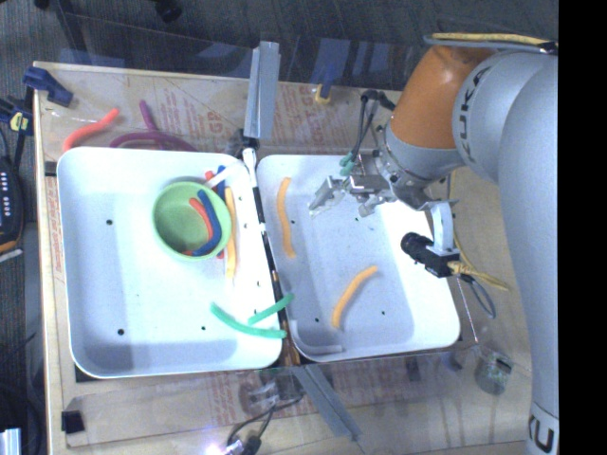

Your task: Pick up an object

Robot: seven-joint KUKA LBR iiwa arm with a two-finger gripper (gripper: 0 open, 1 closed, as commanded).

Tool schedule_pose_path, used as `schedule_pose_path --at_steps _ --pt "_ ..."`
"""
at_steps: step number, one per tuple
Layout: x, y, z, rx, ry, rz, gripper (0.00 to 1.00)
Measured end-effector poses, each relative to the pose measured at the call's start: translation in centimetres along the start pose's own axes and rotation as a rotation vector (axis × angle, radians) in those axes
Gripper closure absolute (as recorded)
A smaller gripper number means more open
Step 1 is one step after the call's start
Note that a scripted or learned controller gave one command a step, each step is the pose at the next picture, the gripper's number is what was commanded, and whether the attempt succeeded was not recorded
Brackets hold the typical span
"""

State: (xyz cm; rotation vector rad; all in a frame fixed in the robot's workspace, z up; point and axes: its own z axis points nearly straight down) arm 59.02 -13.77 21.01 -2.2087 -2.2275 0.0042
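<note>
Gripper (334, 194) sits over upper part of right bin (427, 325), fingers apart, nothing between them. Two orange strips in that bin: one (284, 216) left of gripper, one (352, 295) below it.

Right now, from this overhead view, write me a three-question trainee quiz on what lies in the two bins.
1. True or false: the round green plastic bowl sits in the left white bin.
2. How many curved orange plastic strips lie in the right white bin? A one, B two, C four.
3. Fill in: the bent teal plastic strip lies across the ____ between the bins.

Key: 1 true. 2 B. 3 divide.
</note>
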Motion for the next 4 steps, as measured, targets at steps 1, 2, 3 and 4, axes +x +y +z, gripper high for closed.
schedule_pose_path --at_steps 1,2,3,4 --pt "-2.4 -4.1 9.0 0.001 -0.001 -0.016 0.00" --pt "-5.6 -8.8 11.8 -0.002 -0.003 -0.046 0.00" --pt "-5.7 -8.7 10.7 -0.003 -0.008 -0.051 1.00" --pt "-0.1 -2.9 1.2 -0.004 -0.001 -0.216 1.00"
